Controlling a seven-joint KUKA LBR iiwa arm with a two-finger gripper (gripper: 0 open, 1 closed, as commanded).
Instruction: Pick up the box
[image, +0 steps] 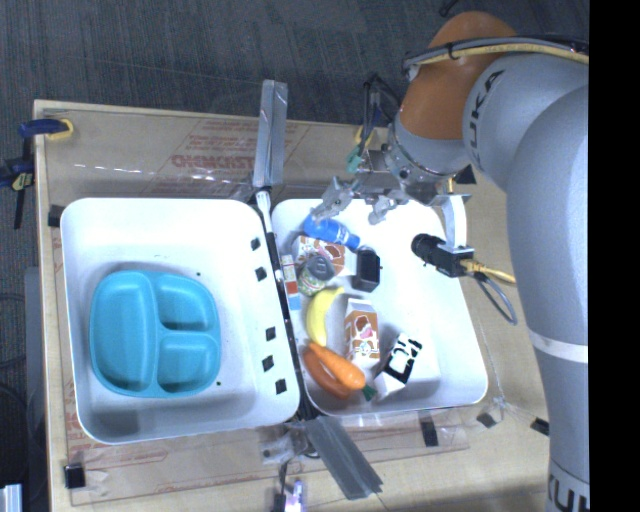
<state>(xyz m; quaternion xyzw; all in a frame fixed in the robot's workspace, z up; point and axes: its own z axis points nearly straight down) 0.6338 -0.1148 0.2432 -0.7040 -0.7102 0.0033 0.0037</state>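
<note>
Box (362, 333) btwn banana (319, 314), bin wall (462, 335).

You'll find the box (362, 333), a small carton printed orange and white, lying flat in the right bin (455, 330), at 3 o'clock of the banana (319, 315), touching it.

Grey arm (545, 250) comes in from the right, thick link running from the near right edge toward the far side. Orange band (440, 95) sits above the wrist at the far right. Wrist bends leftward and down. Gripper (358, 203) hangs low at the far end of the right-hand side, two metal fingers (333, 203) splayed apart, jaws spread with nothing between them. Black cable fitting (438, 253) sticks out below the wrist.
</note>
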